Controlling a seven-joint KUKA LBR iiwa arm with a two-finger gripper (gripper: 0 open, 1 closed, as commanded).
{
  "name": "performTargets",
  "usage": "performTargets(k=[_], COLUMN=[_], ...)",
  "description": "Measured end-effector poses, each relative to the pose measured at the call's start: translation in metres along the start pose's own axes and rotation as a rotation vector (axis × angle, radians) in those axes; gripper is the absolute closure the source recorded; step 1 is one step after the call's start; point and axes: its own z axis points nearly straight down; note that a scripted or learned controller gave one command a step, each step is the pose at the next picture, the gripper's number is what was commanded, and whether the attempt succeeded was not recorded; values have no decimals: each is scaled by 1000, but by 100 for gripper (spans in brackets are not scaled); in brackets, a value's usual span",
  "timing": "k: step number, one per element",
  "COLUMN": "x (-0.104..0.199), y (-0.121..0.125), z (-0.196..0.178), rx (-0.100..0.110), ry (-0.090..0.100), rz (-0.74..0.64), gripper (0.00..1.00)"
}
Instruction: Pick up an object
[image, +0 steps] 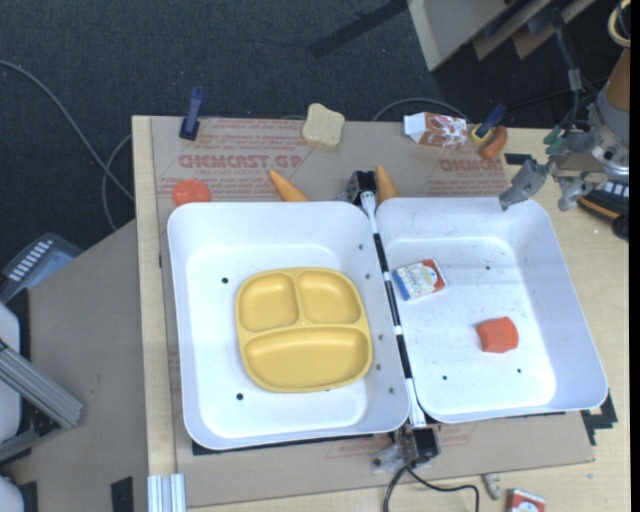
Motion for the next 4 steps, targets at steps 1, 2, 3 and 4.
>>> performTargets(k=[1, 2, 3, 4], x=[-9, 14, 59, 59], y=[-60, -109, -134, -134], z=[90, 172, 172, 162], rx=[1, 1, 2, 0], ry=[0, 1, 2, 1], rz=[0, 1, 0, 1], gripper=[0, 0, 0, 100])
